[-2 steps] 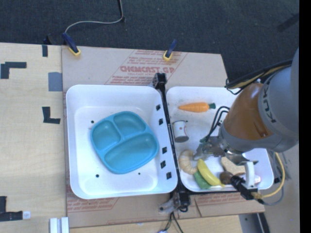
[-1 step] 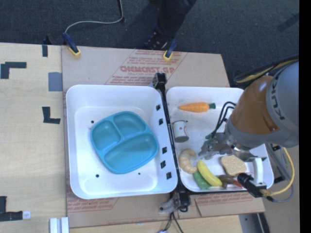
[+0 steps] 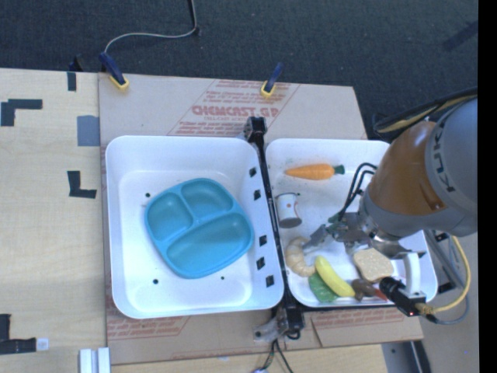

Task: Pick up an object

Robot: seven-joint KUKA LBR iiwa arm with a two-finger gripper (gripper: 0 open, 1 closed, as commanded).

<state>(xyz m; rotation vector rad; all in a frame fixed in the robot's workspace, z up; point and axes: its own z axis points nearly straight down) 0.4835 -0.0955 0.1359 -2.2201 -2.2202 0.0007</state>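
Observation:
My gripper [image 3: 317, 238] hangs low over the middle of the right bin [image 3: 330, 150], reaching in from the right. Just below and left of it lies a pale knobbly piece [image 3: 296, 259]. A yellow banana [image 3: 334, 278] and a green item [image 3: 319, 289] lie beside it at the bin's front. A slice of toast [image 3: 373, 265] rests under the wrist, partly covered by the arm. An orange carrot [image 3: 314, 172] lies at the back of the bin. A small silver cup [image 3: 289, 208] stands near the left wall. Nothing is visibly held.
The left bin [image 3: 124, 162] holds a blue divided plate [image 3: 199, 226]. A black divider with clips [image 3: 262, 200] runs between the bins. A small brown and red item [image 3: 371, 289] sits at the right bin's front edge. The arm's bulk covers the right bin's right side.

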